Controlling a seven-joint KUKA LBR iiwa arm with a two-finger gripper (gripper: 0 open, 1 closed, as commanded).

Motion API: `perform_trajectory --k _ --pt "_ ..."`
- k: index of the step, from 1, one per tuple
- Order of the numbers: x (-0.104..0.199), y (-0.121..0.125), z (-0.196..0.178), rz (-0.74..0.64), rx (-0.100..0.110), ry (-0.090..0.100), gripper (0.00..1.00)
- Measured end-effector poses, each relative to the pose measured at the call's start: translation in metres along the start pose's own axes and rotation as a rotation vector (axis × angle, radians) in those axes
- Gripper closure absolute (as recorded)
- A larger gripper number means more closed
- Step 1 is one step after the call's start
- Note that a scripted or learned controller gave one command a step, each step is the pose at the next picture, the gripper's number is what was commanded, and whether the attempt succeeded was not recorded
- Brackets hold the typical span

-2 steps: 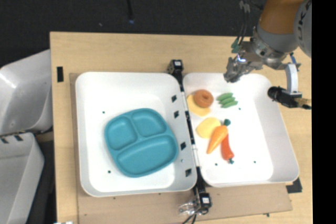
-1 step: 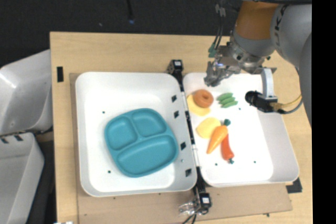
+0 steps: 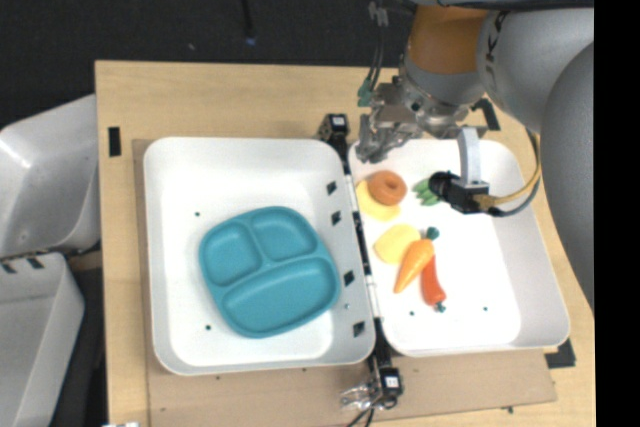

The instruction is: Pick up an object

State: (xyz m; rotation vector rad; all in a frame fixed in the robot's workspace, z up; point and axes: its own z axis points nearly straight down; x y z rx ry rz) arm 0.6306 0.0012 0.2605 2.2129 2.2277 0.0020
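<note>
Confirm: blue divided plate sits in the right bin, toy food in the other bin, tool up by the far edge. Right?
Not quite. The camera view shows the blue divided plate in the left bin, not the right. The toy food, including the carrot and the donut, lies in the right bin, and the tool is by that bin's far edge.

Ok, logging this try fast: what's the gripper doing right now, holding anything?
Gripper: over the right bin's back left corner; open or closed cannot be told, nothing seen held.
</note>
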Motion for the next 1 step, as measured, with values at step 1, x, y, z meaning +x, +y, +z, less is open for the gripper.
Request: perform_trajectory --k 1 --pt "0.052 -0.0103 -0.0039 0.0 0.002 0.0 1.0"
